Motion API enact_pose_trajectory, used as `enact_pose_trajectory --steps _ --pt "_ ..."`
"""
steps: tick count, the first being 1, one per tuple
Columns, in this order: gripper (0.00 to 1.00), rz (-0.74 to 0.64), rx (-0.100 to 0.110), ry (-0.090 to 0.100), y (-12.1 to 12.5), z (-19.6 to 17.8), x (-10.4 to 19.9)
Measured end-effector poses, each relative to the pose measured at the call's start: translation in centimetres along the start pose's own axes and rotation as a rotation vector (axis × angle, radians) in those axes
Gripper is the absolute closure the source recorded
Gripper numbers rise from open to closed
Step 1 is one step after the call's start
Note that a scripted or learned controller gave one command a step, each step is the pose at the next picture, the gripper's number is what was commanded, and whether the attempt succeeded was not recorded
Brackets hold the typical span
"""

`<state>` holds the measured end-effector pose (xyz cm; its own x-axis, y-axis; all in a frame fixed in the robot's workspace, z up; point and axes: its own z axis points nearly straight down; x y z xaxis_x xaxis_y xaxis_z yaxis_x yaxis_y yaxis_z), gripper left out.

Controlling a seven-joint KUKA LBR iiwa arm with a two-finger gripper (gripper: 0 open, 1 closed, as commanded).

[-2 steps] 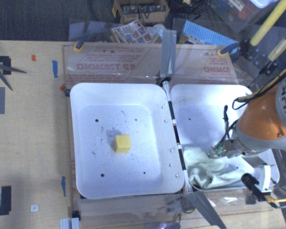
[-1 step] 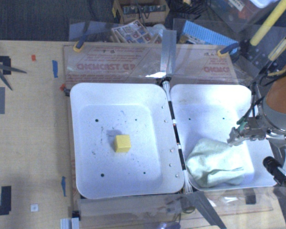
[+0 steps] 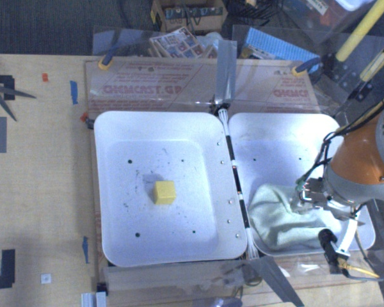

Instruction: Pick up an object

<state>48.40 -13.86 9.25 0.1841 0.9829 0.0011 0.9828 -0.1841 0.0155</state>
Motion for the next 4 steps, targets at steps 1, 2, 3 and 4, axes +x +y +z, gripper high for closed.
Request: enact_pose_trajectory --steps 1,2,3,4 --pt "1.0 -0.424 -0.007 -0.007 0.1 -0.1 0.1" --pt "1.0 -0.768 -0.009 -0.009 -0.1 -0.1 2.1" --pt "0.0 -0.768 -0.008 -0.008 -0.2 0.0 2.1" --pt "1.0 -0.767 -0.008 -0.004 -0.2 -1.0 2.2"
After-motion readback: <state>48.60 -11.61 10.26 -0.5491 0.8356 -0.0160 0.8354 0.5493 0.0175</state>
